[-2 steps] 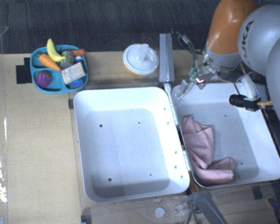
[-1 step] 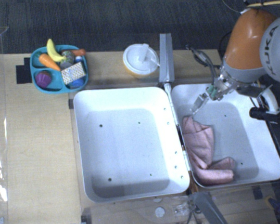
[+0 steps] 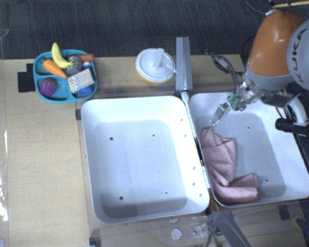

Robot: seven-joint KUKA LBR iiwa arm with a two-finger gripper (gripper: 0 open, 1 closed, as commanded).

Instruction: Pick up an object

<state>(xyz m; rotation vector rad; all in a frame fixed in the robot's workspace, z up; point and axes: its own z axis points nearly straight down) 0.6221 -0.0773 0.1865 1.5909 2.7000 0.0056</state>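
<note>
While the grey arm with its orange band reaches in over the right bin, its gripper hangs above the bin's far left corner, pointing down and toward the divider between the two bins. From where I stand, one thin finger shows slanting down toward the bin floor, and nothing is caught in it; whether the jaws stand wide or narrow I cannot tell from this angle.

Just below the gripper's tip, nearer to me, lies a pink cloth, crumpled along the right bin's left wall. Its top edge is near the fingertip but apart from it, and the cloth runs away from the gripper toward the bin's near edge, where it folds into a thicker roll turning to the right.

Across the divider from the gripper sits the left bin. Beyond the gripper, on the bench past the bins' far edge, stands a white lidded cup with a yellow rim, and farther off the same way a blue tray holds toy food, a yellow banana and an orange carrot among it.
</note>
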